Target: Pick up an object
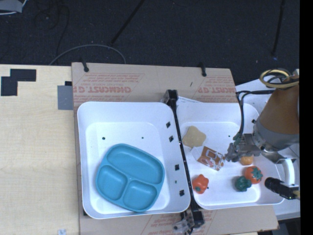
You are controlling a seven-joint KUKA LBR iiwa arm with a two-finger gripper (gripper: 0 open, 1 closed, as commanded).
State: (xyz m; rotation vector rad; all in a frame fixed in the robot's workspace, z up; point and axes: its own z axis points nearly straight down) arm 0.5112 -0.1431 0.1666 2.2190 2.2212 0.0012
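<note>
My gripper (pixel 235 152) is low in the right bin (pixel 215 126), toward its right side. A small orange object (pixel 247 160) lies just right of and below it, partly hidden by the wrist; whether they touch is unclear. An orange-and-white packet (pixel 211 157) lies just left of the gripper. A beige flat piece (pixel 194 137) sits further up and left. Along the bin's front lie a red-orange toy fruit (pixel 200 183), a teal object (pixel 241 183) and a red object with a green top (pixel 253 174).
The left bin (pixel 93 119) holds a blue divided plate (pixel 130 177). A black divider (pixel 177 151) runs between the bins. The arm's body (pixel 281 119) hangs over the right bin's right edge. Cardboard lies under both bins.
</note>
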